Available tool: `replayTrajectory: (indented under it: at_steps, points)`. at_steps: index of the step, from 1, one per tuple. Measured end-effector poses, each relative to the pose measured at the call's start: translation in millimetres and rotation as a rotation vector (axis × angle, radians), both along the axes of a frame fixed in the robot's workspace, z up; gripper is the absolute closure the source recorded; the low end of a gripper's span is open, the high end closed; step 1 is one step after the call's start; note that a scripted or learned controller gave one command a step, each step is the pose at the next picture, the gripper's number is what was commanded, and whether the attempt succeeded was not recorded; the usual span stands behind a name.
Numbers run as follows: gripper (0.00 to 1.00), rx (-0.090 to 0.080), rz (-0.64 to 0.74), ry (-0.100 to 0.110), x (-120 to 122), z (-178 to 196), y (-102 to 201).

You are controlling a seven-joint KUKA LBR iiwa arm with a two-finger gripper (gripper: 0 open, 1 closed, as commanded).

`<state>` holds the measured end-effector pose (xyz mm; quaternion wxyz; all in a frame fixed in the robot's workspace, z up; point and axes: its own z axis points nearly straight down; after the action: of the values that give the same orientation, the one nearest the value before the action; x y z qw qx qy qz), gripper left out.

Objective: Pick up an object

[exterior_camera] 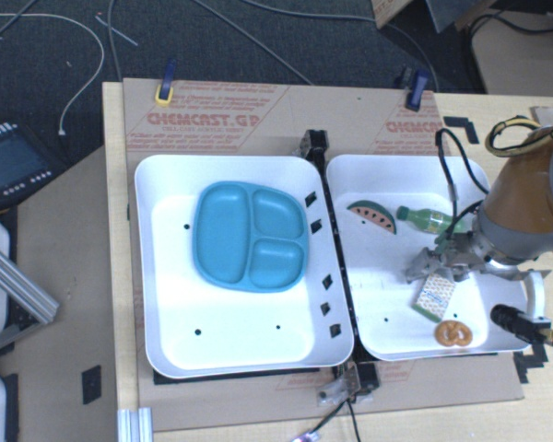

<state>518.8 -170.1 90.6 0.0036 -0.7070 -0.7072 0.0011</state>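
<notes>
My gripper (435,270) is low in the right bin (387,339), reaching in from the right, open, with its fingers spread just above the top end of a white speckled packet (435,297). Nothing sits between the fingers. A green bottle (422,217) lies just behind the gripper, and a watermelon slice (373,216) lies to the bottle's left. A brown pretzel (453,333) rests near the bin's front edge, below the packet.
The left bin (166,320) holds a blue divided plate (251,236). A black divider with clips (327,247) runs between the two bins. The arm's cables (461,168) loop over the right bin's far right corner.
</notes>
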Motion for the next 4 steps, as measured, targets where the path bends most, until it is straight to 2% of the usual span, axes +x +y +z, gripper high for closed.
replayTrajectory:
  at_steps: [1, 2, 3, 4]
  points:
    - [1.0, -0.002, 0.0, -0.007, 2, 15, -1]
    - [1.0, -0.005, 0.001, -0.012, 3, 73, 8]
    - [1.0, -0.006, 0.001, -0.015, 11, 135, 5]
    - [1.0, -0.004, 0.001, -0.01, 12, 143, 5]
